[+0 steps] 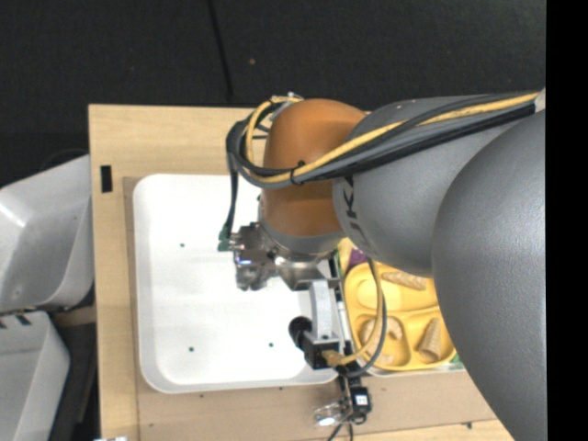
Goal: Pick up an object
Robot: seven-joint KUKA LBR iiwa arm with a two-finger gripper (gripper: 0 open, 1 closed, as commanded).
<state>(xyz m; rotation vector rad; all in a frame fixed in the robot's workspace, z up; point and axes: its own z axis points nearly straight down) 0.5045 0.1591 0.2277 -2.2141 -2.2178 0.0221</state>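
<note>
The only thing I can see to pick is the yellow object [418, 306], with tan pieces [404, 279] lying in it, just right of the left bin [165, 274] and mostly covered by my arm [441, 200]. My gripper [246, 269] hangs low over bare white floor in that left bin, apart from the object, and I cannot tell whether it is released or clenched. I judge I am at the reach, with nothing taken yet. The next move calls for shifting right over the yellow object before coming down.
</note>
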